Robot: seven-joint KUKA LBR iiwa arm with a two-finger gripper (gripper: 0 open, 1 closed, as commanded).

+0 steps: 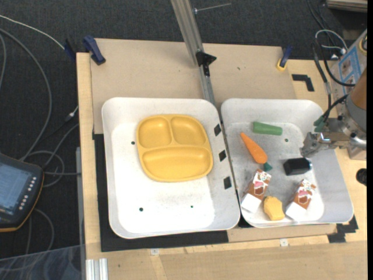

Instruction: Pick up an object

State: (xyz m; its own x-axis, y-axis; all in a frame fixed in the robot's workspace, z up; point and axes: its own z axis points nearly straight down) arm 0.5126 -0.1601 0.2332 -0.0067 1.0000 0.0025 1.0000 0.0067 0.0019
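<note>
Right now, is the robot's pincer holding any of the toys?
Pincer: cannot be told whether it is open or closed; no toy is seen in it. It sits at the right bin's right side, just above the black block.

Blue clamps (93,49) pin the wooden bench (245,69) at its far corners — a grey handheld pendant (17,194) sits off left, cables (35,34) looping across dark carpet (116,7) — metal pole (186,19) slanting overhead.

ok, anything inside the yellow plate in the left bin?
Nothing visible: all three compartments of the yellow plate show bare. It lies flat on the left bin, so what's underneath it is covered. The toys all sit in the right bin.
</note>
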